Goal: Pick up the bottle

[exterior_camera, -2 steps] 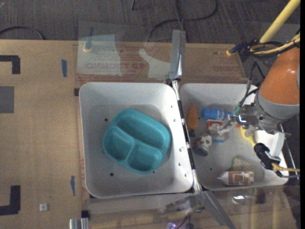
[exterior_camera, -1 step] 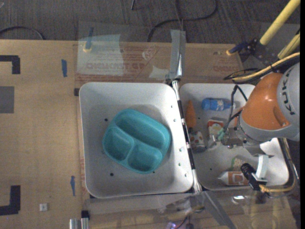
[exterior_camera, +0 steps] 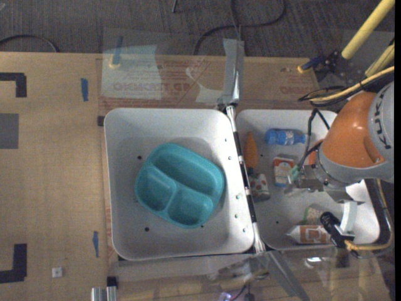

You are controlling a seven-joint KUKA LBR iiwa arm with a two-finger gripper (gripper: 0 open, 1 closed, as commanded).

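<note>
The left bin (exterior_camera: 125,187) holds a teal tray (exterior_camera: 180,184). In the right bin (exterior_camera: 276,119), at its far side, the bottle (exterior_camera: 285,137) lies flat; it looks light, smooth and likely to roll, so grip across its middle. Whether the end effector (exterior_camera: 299,179) is open or closed I cannot tell.

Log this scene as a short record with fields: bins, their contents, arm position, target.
left bin: teal three-compartment plastic tray
right bin: clear plastic bottle with blue label, orange carrot-shaped item, small red-and-white carton, small can, white-and-orange carton
arm: grey, orange band, above right bin
target: bottle, lying at the bin's far edge, not held
</note>
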